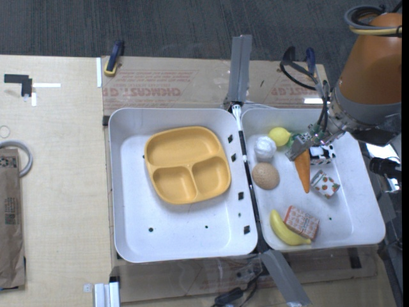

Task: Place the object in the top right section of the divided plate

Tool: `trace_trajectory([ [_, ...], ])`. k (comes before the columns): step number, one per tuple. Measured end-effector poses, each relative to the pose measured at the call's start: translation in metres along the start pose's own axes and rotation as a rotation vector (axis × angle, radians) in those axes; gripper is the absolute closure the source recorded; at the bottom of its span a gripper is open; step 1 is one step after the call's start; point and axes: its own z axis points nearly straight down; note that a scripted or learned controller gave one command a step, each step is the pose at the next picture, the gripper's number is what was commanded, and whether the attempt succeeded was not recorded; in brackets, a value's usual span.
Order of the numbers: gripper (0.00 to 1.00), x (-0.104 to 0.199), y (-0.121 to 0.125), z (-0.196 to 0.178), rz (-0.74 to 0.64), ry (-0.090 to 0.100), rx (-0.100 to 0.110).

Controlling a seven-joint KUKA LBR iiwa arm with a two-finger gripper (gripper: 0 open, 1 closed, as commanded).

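Observation:
The yellow divided plate (187,164) lies in the left bin, with one wide section at its far side and two smaller ones at its near side; all three hold nothing. My gripper (299,147) hangs low in the right bin, just over the thick end of an orange carrot (303,171) that lies pointing toward the near side. A yellow lemon (279,135) and a white ball (265,148) sit just left of the gripper. A small black-and-white toy (321,153) is right beside it.
The right bin (358,190) also holds a brown egg-shaped thing (266,176), a banana (284,230), a red-and-white packet (301,221) and a small strawberry-print box (324,185). A grey divider (240,75) stands between the bins at the back. The left bin's floor (185,226) surrounds the plate.

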Motion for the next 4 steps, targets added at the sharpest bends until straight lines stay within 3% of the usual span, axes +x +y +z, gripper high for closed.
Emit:
trace_trajectory([
  [1,0.0,0.0,0.0,0.0,0.001,0.0,0.0],
  [2,0.0,-0.02,0.02,0.0,-0.161,0.0,0.0],
  [3,0.0,-0.071,0.043,-0.1,0.103,-0.001,0.001],
  [4,0.0,-0.118,0.064,-0.034,0.029,0.0,0.002],
])
